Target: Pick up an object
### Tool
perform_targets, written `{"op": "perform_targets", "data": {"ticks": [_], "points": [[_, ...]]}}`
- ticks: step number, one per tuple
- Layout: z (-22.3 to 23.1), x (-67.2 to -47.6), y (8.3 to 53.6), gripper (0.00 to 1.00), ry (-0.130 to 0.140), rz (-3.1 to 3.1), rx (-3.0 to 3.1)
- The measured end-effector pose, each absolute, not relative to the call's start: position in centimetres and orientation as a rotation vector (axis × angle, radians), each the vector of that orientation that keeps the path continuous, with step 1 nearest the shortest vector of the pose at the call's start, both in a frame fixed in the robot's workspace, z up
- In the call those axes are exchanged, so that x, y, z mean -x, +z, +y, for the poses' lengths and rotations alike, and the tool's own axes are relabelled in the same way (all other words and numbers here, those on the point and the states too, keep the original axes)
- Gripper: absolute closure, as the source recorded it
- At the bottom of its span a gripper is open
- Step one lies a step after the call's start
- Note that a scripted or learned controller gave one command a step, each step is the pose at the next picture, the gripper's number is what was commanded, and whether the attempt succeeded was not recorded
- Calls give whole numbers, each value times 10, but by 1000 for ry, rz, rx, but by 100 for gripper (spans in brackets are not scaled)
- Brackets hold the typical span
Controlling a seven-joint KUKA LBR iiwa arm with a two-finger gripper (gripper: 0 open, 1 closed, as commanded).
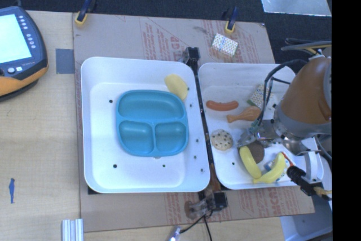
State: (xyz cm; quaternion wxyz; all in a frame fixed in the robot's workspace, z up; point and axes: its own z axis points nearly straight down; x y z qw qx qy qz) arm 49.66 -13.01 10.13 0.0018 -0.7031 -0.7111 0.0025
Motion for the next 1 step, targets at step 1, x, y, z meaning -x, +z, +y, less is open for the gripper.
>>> {"op": "perform_targets", "data": {"ticks": [1], "points": [[-84, -539, 192, 100, 3, -2225, 2214]]}}
